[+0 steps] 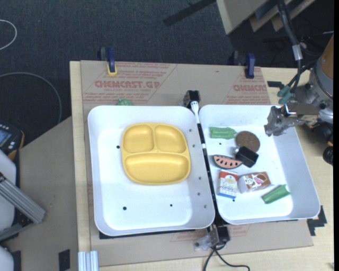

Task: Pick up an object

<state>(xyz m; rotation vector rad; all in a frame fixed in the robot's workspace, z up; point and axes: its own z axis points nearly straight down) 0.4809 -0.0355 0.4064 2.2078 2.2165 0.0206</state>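
Surroundings as I see them from my station: dark blue-grey carpet floor (79,26); thin white cable (32,79) looping across it at left; brown board (175,79) with red lettering, held by two blue clamps (110,59); pale wooden furniture (254,13) upper right. Lighting even.

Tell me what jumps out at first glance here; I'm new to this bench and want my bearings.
The yellow divided plate grabs the eye first, sitting alone in the left bin. Next comes the cluster of small things in the right bin: a watermelon slice, a brown disc, green pieces and small packets. The gripper hangs at that bin's upper right edge.
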